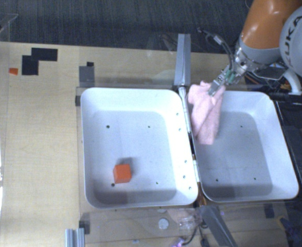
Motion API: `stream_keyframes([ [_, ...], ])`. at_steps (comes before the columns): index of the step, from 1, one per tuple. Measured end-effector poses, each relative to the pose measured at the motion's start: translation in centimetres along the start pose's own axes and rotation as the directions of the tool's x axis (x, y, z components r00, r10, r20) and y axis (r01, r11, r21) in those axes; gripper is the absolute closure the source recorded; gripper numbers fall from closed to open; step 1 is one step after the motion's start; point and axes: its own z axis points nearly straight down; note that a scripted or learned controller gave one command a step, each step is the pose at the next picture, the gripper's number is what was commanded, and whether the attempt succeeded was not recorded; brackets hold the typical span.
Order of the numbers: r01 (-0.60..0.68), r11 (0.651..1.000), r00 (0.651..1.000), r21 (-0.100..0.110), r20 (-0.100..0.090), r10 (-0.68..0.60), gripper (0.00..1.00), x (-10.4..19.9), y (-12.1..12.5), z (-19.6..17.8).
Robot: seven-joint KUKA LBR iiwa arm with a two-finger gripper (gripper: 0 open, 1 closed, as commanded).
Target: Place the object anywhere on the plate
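Note:
A pink cloth (pixel 205 115) hangs crumpled from my gripper (pixel 216 88), which is shut on its upper edge. The cloth dangles over the far left corner of the right white bin (pixel 259 153), close to the ridge between the two bins. Its lower end hangs down toward the bin floor; I cannot tell if it touches. The arm with its orange band (pixel 266 19) reaches in from the upper right. A small orange block (pixel 122 173) lies in the near left part of the left white bin (pixel 140 122).
A grey metal post (pixel 182 60) stands behind the seam between the bins. Black markers (pixel 36 59) and a small orange square (pixel 13 71) lie on the wooden bench at the far left. Cables run along the right bin's far right side.

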Motion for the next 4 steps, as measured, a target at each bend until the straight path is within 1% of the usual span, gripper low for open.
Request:
stream_keyframes([
  [1,0.391,0.921,0.92,0.001,-0.004,-0.391,1.0,5.4,0.7,0.7],
  [2,0.719,0.695,0.695,-0.003,-0.001,-0.719,1.0,10.3,1.0,-0.6],
  [3,0.755,0.656,0.656,-0.003,-0.002,-0.755,1.0,15.3,1.8,-1.6],
  [4,0.755,0.656,0.656,-0.004,-0.005,-0.755,1.0,20.2,2.4,-0.6],
])
